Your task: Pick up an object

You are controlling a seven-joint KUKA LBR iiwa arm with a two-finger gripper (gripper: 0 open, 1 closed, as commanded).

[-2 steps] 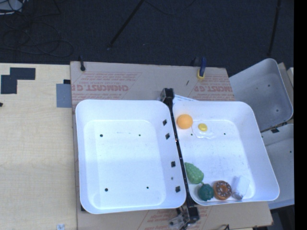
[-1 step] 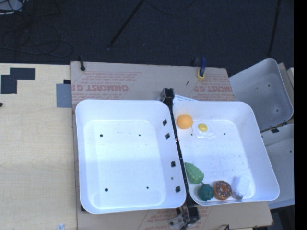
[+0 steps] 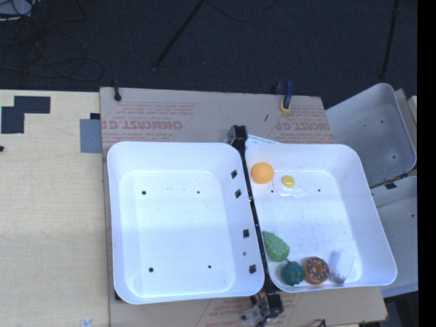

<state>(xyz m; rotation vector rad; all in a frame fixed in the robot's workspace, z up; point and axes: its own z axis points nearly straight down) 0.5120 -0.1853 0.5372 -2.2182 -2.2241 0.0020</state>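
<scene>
- How far the gripper is open, and whether it has hold of anything, cannot be told.
- The right bin (image 3: 371, 203) carries all the loose things that could be picked up.
- An orange ball (image 3: 262, 173) lies near the right bin's far left corner, close to the wall it shares with the other bin.
- Just beside the ball, toward the bin's middle, lies a small fried-egg toy (image 3: 289, 184), a yellow yolk on a pale, glossy white.
- A light green, leafy lump (image 3: 276, 245) lies against the left wall in the near half of that bin.
- A dark teal round thing (image 3: 293, 273) sits at the near left corner, touching or almost touching the green lump's near end.
- A brown doughnut (image 3: 315, 270) with sprinkles lies just beside the teal thing, along the near edge.
- A pale, whitish object (image 3: 343, 263) lies next to the doughnut toward the near right corner; what it is cannot be made out.
- The left bin (image 3: 112, 203) stands flush against the right one, with small black clips (image 3: 238, 193) along the seam between them.
- Both bins rest on a cardboard sheet (image 3: 170, 118) with red print, held at its far edge by a blue and yellow clamp (image 3: 287, 98).
- The cardboard lies on a pale wooden bench (image 3: 48, 216).
</scene>
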